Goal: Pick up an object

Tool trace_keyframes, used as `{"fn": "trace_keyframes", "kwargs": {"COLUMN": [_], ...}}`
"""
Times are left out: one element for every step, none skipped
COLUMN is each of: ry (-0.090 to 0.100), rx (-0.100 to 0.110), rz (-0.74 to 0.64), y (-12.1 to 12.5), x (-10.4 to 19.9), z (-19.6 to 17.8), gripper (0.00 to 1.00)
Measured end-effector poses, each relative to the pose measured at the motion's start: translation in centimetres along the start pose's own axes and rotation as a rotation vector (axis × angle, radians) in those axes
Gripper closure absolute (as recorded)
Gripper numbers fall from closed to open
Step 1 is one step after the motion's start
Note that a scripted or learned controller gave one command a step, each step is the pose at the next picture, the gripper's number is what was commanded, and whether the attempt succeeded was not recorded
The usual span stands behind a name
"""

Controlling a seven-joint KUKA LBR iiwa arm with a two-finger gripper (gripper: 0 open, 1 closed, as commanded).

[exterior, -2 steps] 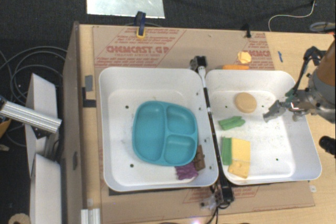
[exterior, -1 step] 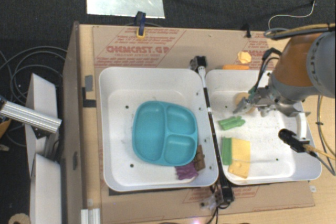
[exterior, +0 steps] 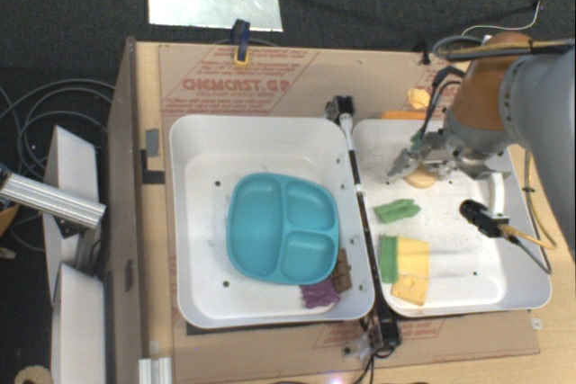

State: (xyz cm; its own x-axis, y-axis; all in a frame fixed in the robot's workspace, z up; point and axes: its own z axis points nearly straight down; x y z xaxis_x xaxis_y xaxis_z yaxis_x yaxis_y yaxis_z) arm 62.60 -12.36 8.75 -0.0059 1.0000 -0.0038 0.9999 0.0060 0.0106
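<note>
My gripper [exterior: 412, 165] hangs low over the back left part of the right bin [exterior: 522, 288], on the grey arm that comes in from the right. A small tan round piece [exterior: 420, 182] lies right under it, partly covered, and whether the gripper touches it is unclear. In front of it lie a green pod-shaped piece [exterior: 396, 210], a green and yellow block [exterior: 404, 257] and a yellow wedge [exterior: 410, 290]. The left bin [exterior: 202, 193] holds a teal divided plate [exterior: 283, 229], with a purple piece [exterior: 317, 294] and a brown piece [exterior: 343, 272] by its front right edge.
A ridge [exterior: 356, 184] separates the two bins. An orange strip [exterior: 402, 114] lies along the right bin's back rim, with a yellow object [exterior: 418, 97] behind it on the cardboard. Cables and metal parts sit left of the bench.
</note>
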Motion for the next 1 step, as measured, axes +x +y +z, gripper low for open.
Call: {"fn": "trace_keyframes", "kwargs": {"ry": [-0.001], "rx": [-0.011], "rz": [0.0], "y": [0.26], "x": [-0.1], "z": [-1.7], "gripper": [1.0]}}
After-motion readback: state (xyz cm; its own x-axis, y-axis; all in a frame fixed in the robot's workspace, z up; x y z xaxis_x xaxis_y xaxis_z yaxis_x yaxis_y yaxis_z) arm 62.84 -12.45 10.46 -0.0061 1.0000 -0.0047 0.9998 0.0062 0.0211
